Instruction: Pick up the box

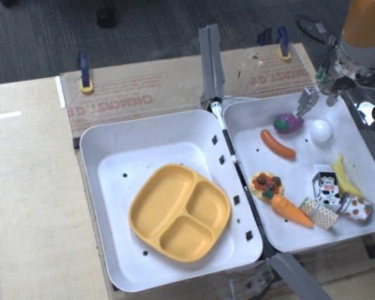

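Note:
The box [327, 190] is a small white carton with black cow patches. It stands in the right bin [355, 132] near the front right, between a yellow banana [347, 177] and a carrot [292, 211]. My gripper [307, 100] hangs over the back of the same bin, just right of a purple toy [287, 122]. It is well behind the box and apart from it. Nothing shows in its grasp.
The right bin also holds a sausage [277, 144], a white ball [321, 130], a small pizza piece [266, 183], a cracker [321, 215] and a red-spotted packet [357, 209]. A yellow divided plate [179, 213] lies in the left bin [109, 194].

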Controlling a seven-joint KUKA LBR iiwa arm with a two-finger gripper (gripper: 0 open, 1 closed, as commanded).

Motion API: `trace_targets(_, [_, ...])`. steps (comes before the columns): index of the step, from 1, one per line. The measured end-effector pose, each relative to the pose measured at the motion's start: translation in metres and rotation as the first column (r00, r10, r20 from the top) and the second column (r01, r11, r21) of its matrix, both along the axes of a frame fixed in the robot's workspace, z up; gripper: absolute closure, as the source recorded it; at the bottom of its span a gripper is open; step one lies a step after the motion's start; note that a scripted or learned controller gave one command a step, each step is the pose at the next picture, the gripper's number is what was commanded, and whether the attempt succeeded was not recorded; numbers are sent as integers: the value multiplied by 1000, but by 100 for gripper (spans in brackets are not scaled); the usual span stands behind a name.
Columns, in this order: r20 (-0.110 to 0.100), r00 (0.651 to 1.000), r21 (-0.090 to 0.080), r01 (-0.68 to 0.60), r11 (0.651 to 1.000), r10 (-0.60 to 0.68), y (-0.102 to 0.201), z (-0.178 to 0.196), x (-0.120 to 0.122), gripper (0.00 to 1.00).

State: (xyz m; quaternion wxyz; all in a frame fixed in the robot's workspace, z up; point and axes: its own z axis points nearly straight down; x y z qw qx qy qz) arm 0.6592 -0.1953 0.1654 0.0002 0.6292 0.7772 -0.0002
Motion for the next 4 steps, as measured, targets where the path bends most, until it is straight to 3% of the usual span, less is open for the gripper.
trace_targets(2, [1,995,0,104,995,-104,-8,-44,1,0])
trace_targets(4, [16,992,-3,123,992,-122,-4,-56,5,0])
